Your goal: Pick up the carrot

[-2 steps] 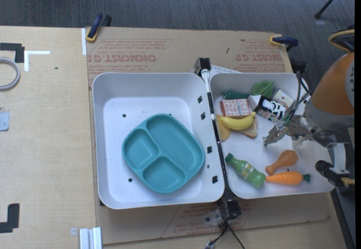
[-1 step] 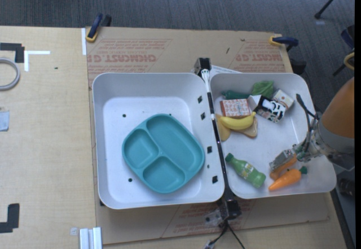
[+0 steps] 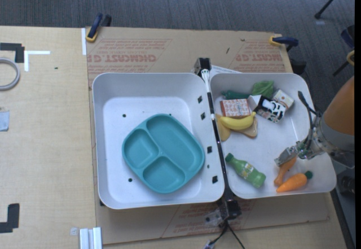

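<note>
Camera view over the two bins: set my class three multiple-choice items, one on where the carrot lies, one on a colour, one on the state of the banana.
1. Where does the carrot lie?
A. on the divided plate
B. in the right bin, near its front right corner
C. on the cardboard

2. What colour is the divided plate?
A. red
B. yellow
C. teal

3. How is the banana placed?
A. lying in the right bin, below a small box
B. standing upright in the left bin
C. held by the gripper

Answers: 1 B, the carrot lies by the gripper. 2 C, it looks blue-green. 3 A, it lies flat.
</note>
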